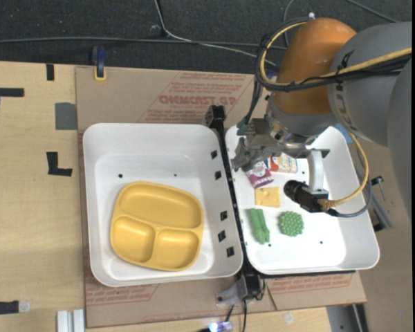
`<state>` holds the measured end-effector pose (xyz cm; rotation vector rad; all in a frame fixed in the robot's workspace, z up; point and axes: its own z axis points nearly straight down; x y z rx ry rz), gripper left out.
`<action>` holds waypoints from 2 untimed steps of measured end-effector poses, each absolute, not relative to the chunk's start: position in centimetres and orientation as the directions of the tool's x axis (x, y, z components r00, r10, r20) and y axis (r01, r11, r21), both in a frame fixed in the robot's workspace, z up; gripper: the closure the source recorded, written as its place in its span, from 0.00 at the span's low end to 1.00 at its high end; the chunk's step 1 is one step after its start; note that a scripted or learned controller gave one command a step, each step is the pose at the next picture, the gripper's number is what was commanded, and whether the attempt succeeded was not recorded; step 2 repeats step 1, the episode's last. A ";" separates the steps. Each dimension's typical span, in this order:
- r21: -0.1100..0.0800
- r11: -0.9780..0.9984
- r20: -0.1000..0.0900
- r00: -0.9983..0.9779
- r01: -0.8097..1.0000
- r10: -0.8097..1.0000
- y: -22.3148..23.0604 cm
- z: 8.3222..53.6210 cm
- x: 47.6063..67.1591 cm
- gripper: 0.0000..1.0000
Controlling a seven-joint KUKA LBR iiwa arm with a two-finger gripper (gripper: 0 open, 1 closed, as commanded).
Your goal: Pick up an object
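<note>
My gripper hangs low over the far left part of the right bin, under the grey and orange wrist. Just below it lies a small purple packet. A yellow cheese-like square sits in front of that. A green pickle-shaped piece and a round green bumpy ball lie nearer the front. A red and white packet shows partly under the wrist. Nothing is seen between the fingers.
The left bin holds a yellow three-compartment plate. A black divider rail runs between the bins. A black cable connector hangs from the wrist over the right bin's middle. Cardboard lies under both bins.
</note>
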<state>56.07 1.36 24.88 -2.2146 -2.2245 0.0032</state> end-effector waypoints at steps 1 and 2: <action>-0.005 0.005 0.000 -0.005 1.000 1.000 5.6 22.8 53.7 1.00; -0.005 0.005 0.000 -0.005 1.000 1.000 5.6 22.8 53.7 1.00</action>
